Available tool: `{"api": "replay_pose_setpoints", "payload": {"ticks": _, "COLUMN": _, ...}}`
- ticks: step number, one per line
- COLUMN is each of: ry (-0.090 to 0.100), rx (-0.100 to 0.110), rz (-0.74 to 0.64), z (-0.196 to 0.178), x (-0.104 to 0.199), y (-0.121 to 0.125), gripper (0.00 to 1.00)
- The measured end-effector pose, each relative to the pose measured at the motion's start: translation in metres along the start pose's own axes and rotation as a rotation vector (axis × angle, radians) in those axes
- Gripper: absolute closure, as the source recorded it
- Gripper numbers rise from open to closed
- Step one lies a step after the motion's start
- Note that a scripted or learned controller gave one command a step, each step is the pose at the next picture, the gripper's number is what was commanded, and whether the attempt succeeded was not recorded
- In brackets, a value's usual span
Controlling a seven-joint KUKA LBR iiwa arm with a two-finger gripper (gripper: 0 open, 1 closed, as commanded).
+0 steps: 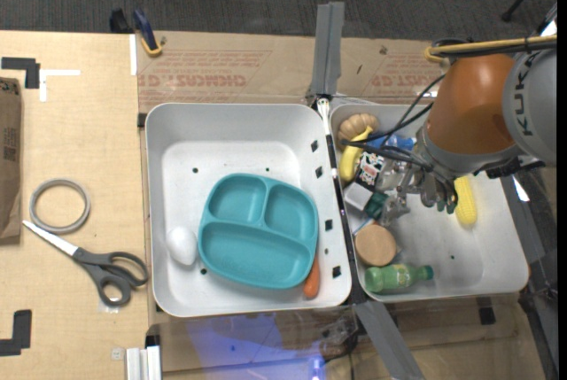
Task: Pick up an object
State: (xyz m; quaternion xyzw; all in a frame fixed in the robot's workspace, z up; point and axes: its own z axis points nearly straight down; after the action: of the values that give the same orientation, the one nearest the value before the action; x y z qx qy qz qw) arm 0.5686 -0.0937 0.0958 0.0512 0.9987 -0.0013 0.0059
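The arm (483, 108) reaches in from the right over the right bin (478, 267), its orange band sitting above the bin's far half. The end effector (409, 190) hangs low over the left-middle of that bin, among a cluster of things; whether it is open or closed cannot be told, and nothing can be seen gripped.

In the right bin, a tan bun-like thing (359, 125) lies at the far left corner, with a banana (350, 162) just near of it against the left wall. A small white carton with dark print (370, 171) sits beside the banana, close to the end effector. A corn cob (465, 201) lies to the right. A brown disc (376, 245) rests near the left wall, and a green bottle (397, 278) lies on its side along the near edge.

The left bin (168, 157) holds a teal divided plate (259, 230), a white egg (182, 245) touching its left edge, and a carrot (311, 283) at its near right.

On the tabletop (71, 148) to the left lie a tape roll (59, 204) and scissors (93, 263).
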Motion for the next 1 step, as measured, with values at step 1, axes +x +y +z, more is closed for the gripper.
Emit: {"api": "replay_pose_setpoints", "payload": {"ticks": 1, "ry": 0.008, "rx": -0.001, "rz": 0.101, "z": -0.1645, "x": -0.0052, "y": -0.0353, "gripper": 1.00}}
